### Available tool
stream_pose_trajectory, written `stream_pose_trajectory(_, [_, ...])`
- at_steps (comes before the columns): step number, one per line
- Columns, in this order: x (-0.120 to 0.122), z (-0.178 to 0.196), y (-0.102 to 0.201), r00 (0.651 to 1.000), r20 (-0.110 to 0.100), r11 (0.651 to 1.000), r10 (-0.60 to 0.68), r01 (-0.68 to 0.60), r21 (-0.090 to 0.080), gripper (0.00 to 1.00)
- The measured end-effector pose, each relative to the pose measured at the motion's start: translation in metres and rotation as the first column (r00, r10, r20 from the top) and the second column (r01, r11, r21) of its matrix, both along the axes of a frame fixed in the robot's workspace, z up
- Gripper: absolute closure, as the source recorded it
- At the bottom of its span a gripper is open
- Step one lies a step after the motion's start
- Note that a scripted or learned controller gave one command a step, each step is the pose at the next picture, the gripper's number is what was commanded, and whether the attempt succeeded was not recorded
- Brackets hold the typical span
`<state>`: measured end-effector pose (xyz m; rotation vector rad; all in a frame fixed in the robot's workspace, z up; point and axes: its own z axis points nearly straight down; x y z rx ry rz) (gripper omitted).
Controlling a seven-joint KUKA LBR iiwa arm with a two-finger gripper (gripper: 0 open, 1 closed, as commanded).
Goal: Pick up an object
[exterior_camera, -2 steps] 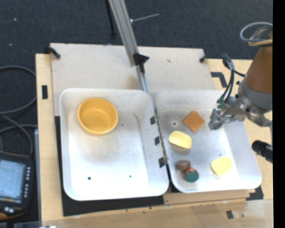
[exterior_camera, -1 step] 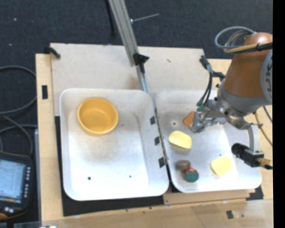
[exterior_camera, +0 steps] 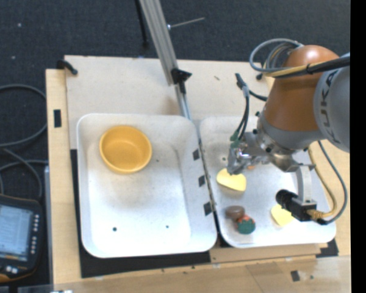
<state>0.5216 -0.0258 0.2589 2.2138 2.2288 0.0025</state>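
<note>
The claw (exterior_camera: pixel 236 162) hangs over the upper left part of the right bin (exterior_camera: pixel 215 130), close to the seam where the two bins meet. Directly below its tip, seemingly touching it, lies a pale yellow heart-shaped piece (exterior_camera: pixel 232 182) on the bin floor. Whether the claw is clenched or released cannot be told from this slanted overhead view, since the metal tip is small and dark against the bin, and nothing is plainly seen gripped in it.

The heart-shaped piece is flat, soft yellow, with a rounded lobe on its left and a straighter edge on its right; it casts a thin shadow beneath. Lower in the same bin, near the front rim, sit a brown rounded lump (exterior_camera: pixel 234 212) and, just beside it, a small green object with an orange spot (exterior_camera: pixel 246 224). Farther right lies another pale yellow piece (exterior_camera: pixel 281 216), partly covered by a black part of the arm (exterior_camera: pixel 302 102).

The left bin (exterior_camera: pixel 140 224) holds a yellow bowl (exterior_camera: pixel 125 149), upright, in its upper left area, well apart from the claw. Both bins rest on the pale wooden desk (exterior_camera: pixel 122 84).
</note>
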Motion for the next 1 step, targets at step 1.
stream_pose_trajectory(1, [0.0044,0.0036,0.0516,1.000,0.001,1.000,0.002,-0.002,0.001,1.00])
